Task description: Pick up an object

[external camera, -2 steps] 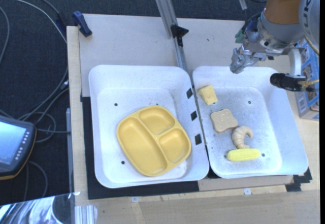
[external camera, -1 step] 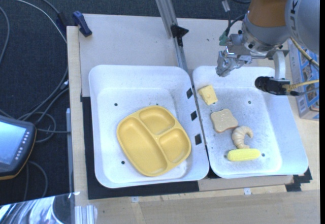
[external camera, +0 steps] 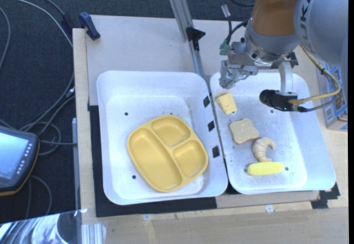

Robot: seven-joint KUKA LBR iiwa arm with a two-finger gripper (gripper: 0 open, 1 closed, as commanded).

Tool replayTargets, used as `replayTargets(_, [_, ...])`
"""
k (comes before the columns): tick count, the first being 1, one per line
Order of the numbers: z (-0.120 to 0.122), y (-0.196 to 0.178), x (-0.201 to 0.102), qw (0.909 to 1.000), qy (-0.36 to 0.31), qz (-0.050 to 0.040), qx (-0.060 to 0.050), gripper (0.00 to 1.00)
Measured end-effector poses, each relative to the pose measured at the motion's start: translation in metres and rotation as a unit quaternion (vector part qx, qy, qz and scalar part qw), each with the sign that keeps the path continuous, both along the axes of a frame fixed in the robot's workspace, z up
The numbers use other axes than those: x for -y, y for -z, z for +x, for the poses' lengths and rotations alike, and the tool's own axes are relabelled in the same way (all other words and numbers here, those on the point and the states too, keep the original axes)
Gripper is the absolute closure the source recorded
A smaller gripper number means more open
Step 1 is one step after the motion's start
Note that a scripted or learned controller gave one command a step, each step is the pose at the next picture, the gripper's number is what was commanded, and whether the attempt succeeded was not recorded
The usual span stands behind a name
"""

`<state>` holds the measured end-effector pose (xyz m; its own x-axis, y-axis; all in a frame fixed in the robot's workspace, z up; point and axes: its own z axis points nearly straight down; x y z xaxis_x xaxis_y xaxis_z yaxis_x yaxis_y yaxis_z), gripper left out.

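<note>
We see the gripper hovering just above the cheese wedge in the right bin; we cannot tell how its fingers stand. Toast, croissant and corn lie nearby.

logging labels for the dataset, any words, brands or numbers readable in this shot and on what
None can be read.
Blue-and-white printed box at the right edge: print too blurred to read.
Handheld screen at the left edge: lit, nothing legible.
Yellow divided plate, cheese wedge, toast, croissant, corn cob: no markings.
</note>
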<state>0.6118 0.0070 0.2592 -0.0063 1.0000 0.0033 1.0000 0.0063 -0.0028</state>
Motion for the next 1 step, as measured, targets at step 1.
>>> replayTargets(1, [-0.0168, -0.0015, -0.0512, 1.0, 0.0, 0.0, 0.0, 1.0])
